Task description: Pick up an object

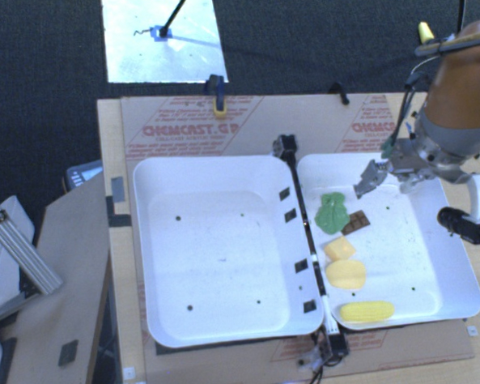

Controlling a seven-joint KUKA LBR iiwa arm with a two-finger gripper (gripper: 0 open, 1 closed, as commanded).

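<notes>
One fixed camera looks down at a slant from above the tabletop (179, 122), taking in both shallow white plastic bins (219, 253) side by side.

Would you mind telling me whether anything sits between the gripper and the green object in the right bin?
Nothing visible does. The gripper hangs up and right of the green object, with bare bin floor between them; a brown piece lies beside it.

The arm (461, 92) ran off the right edge, so its upper part was cut away. The gripper (373, 177) was too small and blurred to tell how its fingers stood. The brown piece (355, 221) beside the green toy (332, 212) was too small to identify. A cable clump (319, 359) below the bins stayed indistinct.
</notes>
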